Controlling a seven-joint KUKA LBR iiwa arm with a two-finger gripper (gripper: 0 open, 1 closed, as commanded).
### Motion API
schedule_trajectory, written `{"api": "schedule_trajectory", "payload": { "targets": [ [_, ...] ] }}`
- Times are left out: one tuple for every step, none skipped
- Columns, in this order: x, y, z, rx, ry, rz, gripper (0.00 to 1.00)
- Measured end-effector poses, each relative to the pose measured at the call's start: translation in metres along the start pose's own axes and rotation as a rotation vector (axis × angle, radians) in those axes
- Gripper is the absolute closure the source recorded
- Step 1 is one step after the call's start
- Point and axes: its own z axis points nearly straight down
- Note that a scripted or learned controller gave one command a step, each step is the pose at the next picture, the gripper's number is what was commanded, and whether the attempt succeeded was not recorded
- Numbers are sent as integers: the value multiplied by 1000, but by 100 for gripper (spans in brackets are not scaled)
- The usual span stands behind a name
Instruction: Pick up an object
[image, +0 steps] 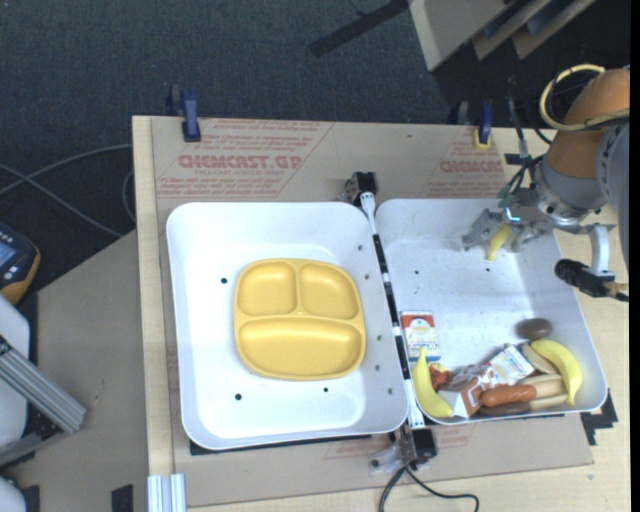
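Note:
My gripper (484, 240) hangs over the far part of the right bin (470, 300), above bare white floor. Its fingers stand open with nothing between them. The objects lie apart from it, along the bin's near edge: a small red and white carton (417, 329), a yellow banana (428, 386) by the divider, a second banana (562, 365) at the right corner, a brown round lump (535, 328), a reddish sausage (506, 397) and a crumpled wrapper (503, 365).
The left bin (200, 300) holds a yellow divided plate (298, 318) in its middle. A black divider rail (385, 300) runs between the bins. The grey and orange arm (585, 140) enters from the upper right, with a black cable (590, 278) over the right rim.

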Motion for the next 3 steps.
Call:
{"api": "schedule_trajectory", "payload": {
  "targets": [
    [-3, 0, -11, -6, -18, -4, 100],
    [83, 1, -96, -22, -20, -10, 100],
    [79, -42, 6, -3, -17, 0, 100]
  ]
}}
